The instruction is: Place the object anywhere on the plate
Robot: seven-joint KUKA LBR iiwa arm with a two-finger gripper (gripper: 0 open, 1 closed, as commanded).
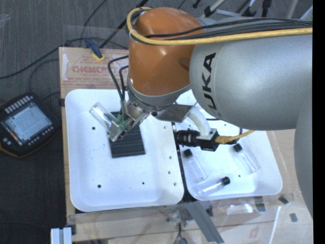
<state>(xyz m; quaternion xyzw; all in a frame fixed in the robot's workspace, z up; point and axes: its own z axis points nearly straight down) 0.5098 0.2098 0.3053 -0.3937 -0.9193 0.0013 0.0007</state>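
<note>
While the gripper grasps a clear cylindrical vial, a ribbed black plate lies beneath

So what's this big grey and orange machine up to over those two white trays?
The robot arm reaches in from the right, its tool low over the left bin, right by a clear vial and a small dark ribbed plate. Whether the tool grips the vial can't be told. More vials lie in the right bin.

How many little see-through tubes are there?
4: one vial in the left bin by the gripper, three in the right bin. The arm may hide more.
</note>
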